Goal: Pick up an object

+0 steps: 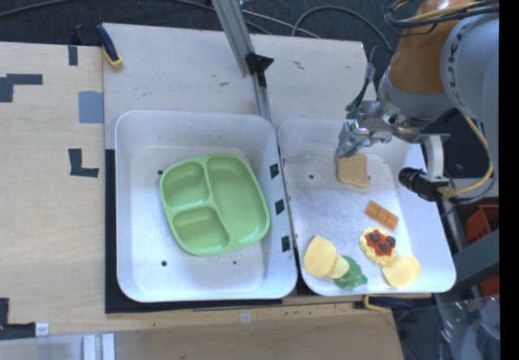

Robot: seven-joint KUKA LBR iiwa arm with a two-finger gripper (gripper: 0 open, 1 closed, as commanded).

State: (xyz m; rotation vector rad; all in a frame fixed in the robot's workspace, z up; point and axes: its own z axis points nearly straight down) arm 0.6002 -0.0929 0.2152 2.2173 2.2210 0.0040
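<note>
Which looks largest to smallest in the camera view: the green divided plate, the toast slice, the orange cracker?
1. Green divided plate, by far the largest.
2. Toast slice.
3. Orange cracker, somewhat smaller than the toast.

Green three-compartment plate (214,205) flat in the left white bin (130,188), silver pole (229,11) slanting above.

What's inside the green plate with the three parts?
The green plate in the left bin has nothing in any of its three sections. The toy food lies in the right bin. The bin floor under the plate is covered.
</note>
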